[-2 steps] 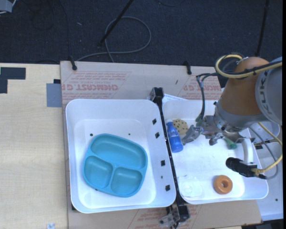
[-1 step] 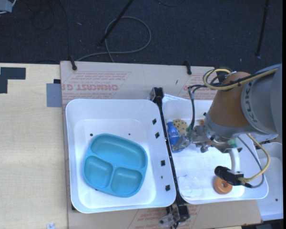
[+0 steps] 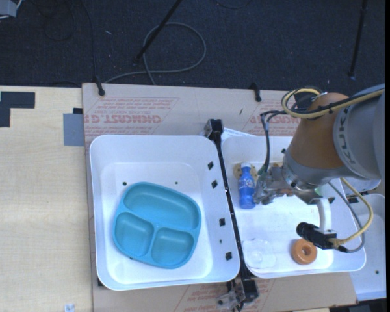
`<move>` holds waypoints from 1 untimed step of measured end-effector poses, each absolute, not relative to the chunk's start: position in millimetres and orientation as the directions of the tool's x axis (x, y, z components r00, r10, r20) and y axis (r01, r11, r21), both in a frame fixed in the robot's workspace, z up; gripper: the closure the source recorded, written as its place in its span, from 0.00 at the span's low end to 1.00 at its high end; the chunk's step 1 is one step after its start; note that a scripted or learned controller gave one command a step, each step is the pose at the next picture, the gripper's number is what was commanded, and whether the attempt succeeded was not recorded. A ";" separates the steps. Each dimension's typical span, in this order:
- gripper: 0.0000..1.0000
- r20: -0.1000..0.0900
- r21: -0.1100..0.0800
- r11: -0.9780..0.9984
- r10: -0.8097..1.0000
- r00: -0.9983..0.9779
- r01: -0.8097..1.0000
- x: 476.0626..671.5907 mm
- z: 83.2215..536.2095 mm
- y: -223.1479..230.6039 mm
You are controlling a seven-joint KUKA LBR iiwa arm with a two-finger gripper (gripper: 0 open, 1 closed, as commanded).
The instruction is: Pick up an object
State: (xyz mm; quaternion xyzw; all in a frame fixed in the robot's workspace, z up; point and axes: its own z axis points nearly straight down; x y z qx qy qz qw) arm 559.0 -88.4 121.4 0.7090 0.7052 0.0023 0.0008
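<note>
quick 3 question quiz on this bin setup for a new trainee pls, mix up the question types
1. True or false: the blue divided plate lies in the left bin.
2. Which thing lies closest to the gripper? A) the orange ring B) the blue bottle C) the clear cup
3. Fill in: the plate has ___ compartments.

Key: 1 true. 2 B, the bottle sits just left of the gripper in the right bin. 3 three.
</note>
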 end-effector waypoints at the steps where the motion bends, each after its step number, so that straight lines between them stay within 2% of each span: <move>1: 1.00 0.000 0.000 0.001 1.000 -0.001 1.000 565.6 168.5 -82.5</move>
